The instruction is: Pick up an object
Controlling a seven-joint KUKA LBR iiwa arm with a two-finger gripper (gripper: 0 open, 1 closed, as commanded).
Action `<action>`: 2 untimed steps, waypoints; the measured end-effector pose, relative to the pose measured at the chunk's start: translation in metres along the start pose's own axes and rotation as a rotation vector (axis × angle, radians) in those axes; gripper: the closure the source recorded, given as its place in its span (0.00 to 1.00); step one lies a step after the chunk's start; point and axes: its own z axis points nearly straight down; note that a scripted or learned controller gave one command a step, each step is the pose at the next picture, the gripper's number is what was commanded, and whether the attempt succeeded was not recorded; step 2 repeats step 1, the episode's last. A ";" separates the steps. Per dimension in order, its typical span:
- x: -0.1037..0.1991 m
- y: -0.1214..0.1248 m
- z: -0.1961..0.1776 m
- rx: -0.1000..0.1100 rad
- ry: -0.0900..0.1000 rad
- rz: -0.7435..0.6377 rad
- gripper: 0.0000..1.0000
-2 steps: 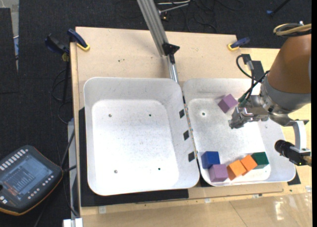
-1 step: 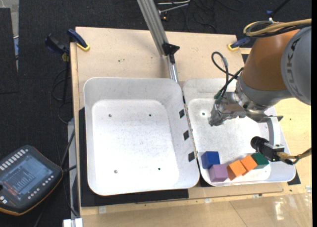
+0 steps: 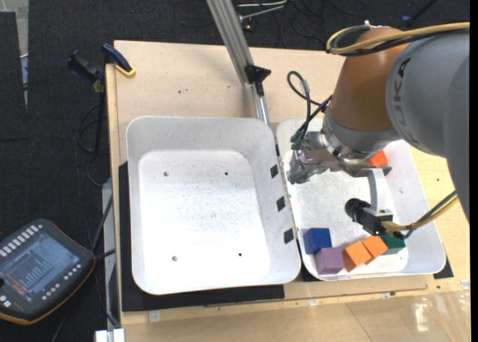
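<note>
Pale wooden bench [image 3: 187, 72], bearing two shallow white bins side by side. Grey arm [image 3: 429, 94] with its orange band, reaching in from the right and bulking over the right bin [image 3: 328, 199]. Left bin [image 3: 194, 191] alongside, speckled floor, touching the right one along the shared edge.

Gripper [image 3: 299, 163] low near the right bin's left wall, toward the far end. Clenched or released: impossible to tell from this angle. Nothing seen held.

Candidates for the pick clustered at the near end of the right bin, well apart from the gripper: blue cube [image 3: 317, 240], purple cube [image 3: 329, 260] just in front of it, orange block [image 3: 357, 255] beside the purple one, second orange block [image 3: 375, 245] touching it, small green piece [image 3: 397, 243] at the end. One more orange-red piece [image 3: 379, 158] half hidden under the wrist.

By the look of things, task barely under way: no object lifted, none gripped. Left to do: line up over a block, descend, close, raise.
</note>
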 end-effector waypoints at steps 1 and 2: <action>0.040 0.023 0.003 -0.001 0.000 0.001 1.00; 0.040 0.023 0.003 -0.001 0.000 0.001 1.00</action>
